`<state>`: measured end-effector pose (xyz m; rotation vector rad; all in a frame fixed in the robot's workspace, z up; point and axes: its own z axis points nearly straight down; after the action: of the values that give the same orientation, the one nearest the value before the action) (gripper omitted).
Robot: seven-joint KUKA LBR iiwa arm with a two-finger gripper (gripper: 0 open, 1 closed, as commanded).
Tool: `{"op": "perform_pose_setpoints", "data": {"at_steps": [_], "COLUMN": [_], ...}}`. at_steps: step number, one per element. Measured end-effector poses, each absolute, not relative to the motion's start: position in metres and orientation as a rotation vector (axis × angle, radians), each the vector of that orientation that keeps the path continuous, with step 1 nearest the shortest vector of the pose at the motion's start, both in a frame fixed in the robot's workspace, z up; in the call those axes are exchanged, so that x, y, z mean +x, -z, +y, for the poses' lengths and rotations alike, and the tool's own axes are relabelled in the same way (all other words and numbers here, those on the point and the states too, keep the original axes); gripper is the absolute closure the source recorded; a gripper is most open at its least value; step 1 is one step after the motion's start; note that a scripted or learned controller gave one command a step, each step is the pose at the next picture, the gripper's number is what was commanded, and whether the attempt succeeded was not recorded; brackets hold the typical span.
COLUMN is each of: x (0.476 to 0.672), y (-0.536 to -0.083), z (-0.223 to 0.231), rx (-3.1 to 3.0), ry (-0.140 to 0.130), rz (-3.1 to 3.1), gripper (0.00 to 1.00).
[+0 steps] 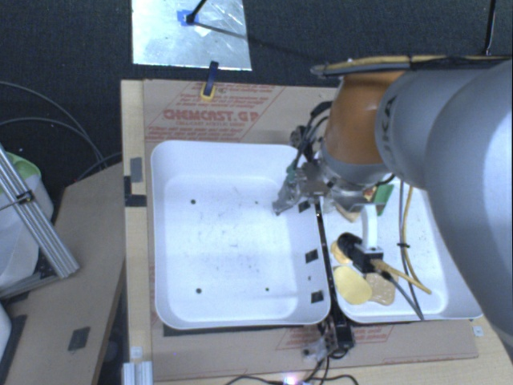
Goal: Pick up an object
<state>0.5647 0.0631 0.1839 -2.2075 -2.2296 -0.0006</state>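
Camera view: the gripper (287, 199) sits in the middle of the frame, over the right edge of the left bin (172, 215). I cannot tell its state. The big grey arm (449, 135) fills the right side. Yellow toys (357, 283) lie in the right bin (449, 307), lower right.

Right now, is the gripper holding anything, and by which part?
Cannot tell: the gripper sits at the left bin's right wall, with nothing visible between its tips.

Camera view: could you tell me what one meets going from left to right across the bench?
Left white bin → gripper over that bin's right wall → yellow objects in the right white bin.
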Motion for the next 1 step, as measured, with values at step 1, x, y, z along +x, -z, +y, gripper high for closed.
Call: {"op": "perform_pose_setpoints", "data": {"at_steps": [1], "x": [0.4901], "y": [-0.1838], "z": [0.0527], "rx": [-2.218], "ry": [-0.004], "rz": [-2.219], "gripper": [0.00]}}
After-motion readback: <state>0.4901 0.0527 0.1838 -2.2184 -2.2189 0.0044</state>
